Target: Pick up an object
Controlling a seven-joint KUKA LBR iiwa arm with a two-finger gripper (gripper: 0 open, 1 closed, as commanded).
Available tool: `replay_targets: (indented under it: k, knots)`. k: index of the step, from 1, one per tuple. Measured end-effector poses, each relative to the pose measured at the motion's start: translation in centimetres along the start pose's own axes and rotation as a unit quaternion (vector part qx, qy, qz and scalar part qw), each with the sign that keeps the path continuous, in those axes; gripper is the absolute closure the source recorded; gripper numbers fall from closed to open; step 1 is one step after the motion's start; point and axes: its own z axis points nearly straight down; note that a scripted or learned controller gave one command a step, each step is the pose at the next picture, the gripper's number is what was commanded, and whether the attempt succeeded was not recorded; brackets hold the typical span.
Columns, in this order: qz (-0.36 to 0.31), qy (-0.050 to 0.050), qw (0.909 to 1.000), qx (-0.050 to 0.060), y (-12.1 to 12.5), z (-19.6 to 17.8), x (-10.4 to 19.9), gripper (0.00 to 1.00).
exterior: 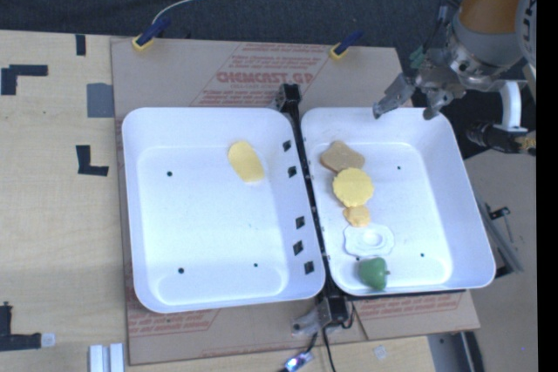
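Just a pale yellow oval piece point(246, 162)

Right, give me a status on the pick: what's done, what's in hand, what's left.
Done: nothing yet. The gripper is open with nothing between its fingers, hovering over the far edge of the right bin. In hand: an approach at most. Left: the whole pick. In that bin lie a tan piece, a yellow round piece, a fried egg and a green piece.
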Motion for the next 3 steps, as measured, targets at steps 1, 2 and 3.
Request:
replay_targets:
  k: [1,2,3]
  knots:
    - [0.001,0.003,0.9999,0.010,-7.4,18.0,1.8,0.00]
    - [0.000,0.001,1.0000,0.004,-6.8,16.4,1.7,1.00]
    - [0.000,0.001,1.0000,0.004,-6.8,16.4,1.6,0.00]
